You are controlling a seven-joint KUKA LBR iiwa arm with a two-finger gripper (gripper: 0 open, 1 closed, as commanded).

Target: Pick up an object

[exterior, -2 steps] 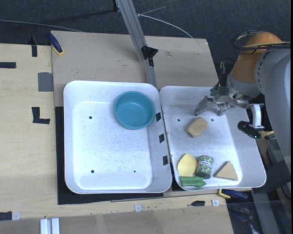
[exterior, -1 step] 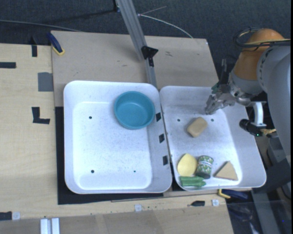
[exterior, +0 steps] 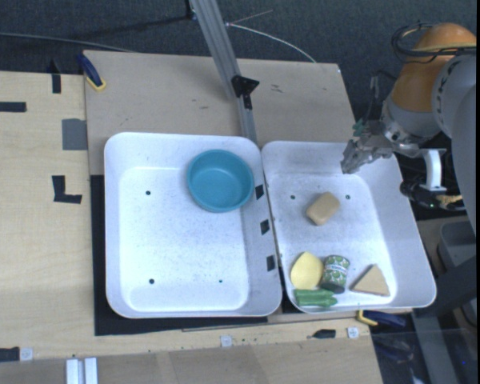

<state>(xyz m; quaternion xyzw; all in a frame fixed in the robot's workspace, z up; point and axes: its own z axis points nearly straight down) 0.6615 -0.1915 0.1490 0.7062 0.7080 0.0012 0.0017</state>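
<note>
1. The gripper hangs over the far right corner of the right bin — whether it is released or clenched, I cannot tell.
2. A tan block lies mid-bin.
3. Near edge: yellow lump, green piece, can, tan wedge.
4. The left bin holds a blue bowl.
</note>
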